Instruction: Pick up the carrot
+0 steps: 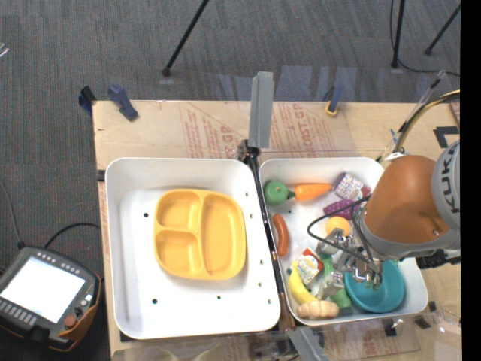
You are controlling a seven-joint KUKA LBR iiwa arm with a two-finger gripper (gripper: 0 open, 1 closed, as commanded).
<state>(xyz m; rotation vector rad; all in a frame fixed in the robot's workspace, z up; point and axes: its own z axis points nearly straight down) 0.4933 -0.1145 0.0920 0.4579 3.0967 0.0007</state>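
Note:
The carrot (313,192) is orange with a round green top (276,193). It lies flat near the far left corner of the right bin (316,164), tip pointing right. My gripper (352,265) hangs low over the near middle of that bin, above a cluster of toys. It is well to the near right of the carrot and apart from it. The arm's orange band (402,201) covers the bin's right side.
The right bin also holds a red sausage (281,234), a banana (300,289), a bread roll (319,309), a teal bowl (382,290), a purple packet (349,185) and a small snack packet (308,265). A yellow divided plate (201,233) lies in the left bin (128,201).

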